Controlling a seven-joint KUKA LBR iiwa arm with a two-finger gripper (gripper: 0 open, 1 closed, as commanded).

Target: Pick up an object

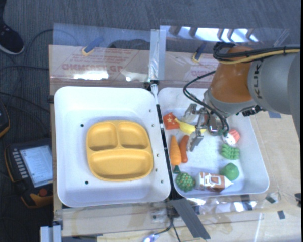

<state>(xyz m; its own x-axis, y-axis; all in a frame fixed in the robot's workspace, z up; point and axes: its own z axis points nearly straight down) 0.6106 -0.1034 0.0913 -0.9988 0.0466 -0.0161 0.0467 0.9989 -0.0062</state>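
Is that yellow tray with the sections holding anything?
Empty. The yellow tray in the left bin shows three bare compartments; the toy foods lie in the right bin.

Counts on the bench

Two white bins: the left bin (70, 105) bears one yellow divided tray (120, 150); the right bin (257, 170) bears about nine toy foods, among them two carrots (175, 150) and one small carton (211, 181).
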